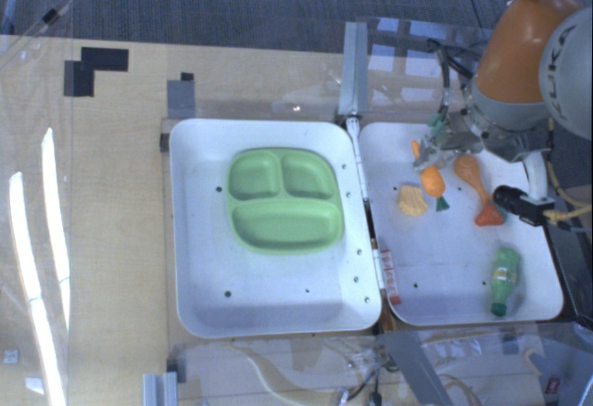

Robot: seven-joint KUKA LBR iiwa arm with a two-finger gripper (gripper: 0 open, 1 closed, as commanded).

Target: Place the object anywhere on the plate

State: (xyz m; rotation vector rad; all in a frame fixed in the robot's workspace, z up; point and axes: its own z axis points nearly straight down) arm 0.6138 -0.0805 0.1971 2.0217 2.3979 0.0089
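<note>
Presently, the end effector [443,137] hangs over the far part of the right bin [445,288], just above the loose items there. Whether it is open or closed cannot be told from this slant; nothing is seen gripped.

Right bin contents: an orange carrot-like piece [432,180] with a green tip, directly below the end effector; a pale yellow lump [411,200] just beside it; a tan drumstick-shaped piece [470,170]; a red-orange piece [488,213] near it; a green bottle [502,279] lying well apart toward the near corner. Which of these is the intended object is not certain; by position, the carrot-like piece is the likeliest.

Left bin [199,293] contents: one green plate [283,226] with three compartments, two small and one large, lying flat near the middle. Nothing rests on it.

Judgement: the arm is stationed for a pick in the right bin, since the plate sits in the other bin. Placement not yet done.
</note>
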